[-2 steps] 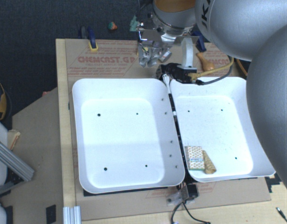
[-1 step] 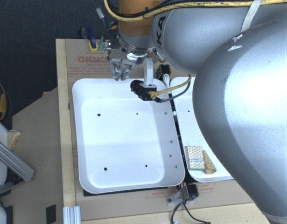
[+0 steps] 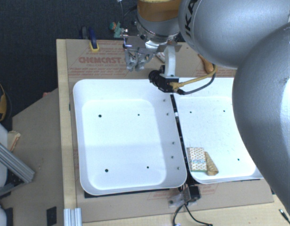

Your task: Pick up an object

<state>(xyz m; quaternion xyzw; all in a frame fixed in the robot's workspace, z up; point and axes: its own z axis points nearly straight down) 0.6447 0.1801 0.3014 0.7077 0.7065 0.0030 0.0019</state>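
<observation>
A small patterned packet (image 3: 197, 158), with a tan wrapped piece (image 3: 211, 164) lying just beside and touching it on the right, is seen at the near-left corner of the right bin (image 3: 220, 126), close against the wall that is shared with the left bin (image 3: 121, 135). The pair is judged to be the only candidate for picking, since nothing else is seen on the white floors of the 2 bins apart from small dark dots. Both pieces lie flat and low, pressed toward the corner — a placement that is judged to leave little room for a finger on the wall side, so an approach from the open, right-hand side would probably be needed.

The gripper (image 3: 135, 60) is seen well apart from the packet, up at the far edge of the bench (image 3: 69, 126), beyond the back rim of the left bin and over the printed brown board. It is held high on the wrist under the orange band, a posture that is judged to be a raised, waiting or transit pose rather than a descent onto anything. Its metal fingers (image 3: 132, 62) are blurred and small; how far they are parted cannot be told, and nothing is seen between them. A black fitting with a tan cable (image 3: 192, 81) hangs just beside it, over the back rims of the bins — not touching the packet.
</observation>
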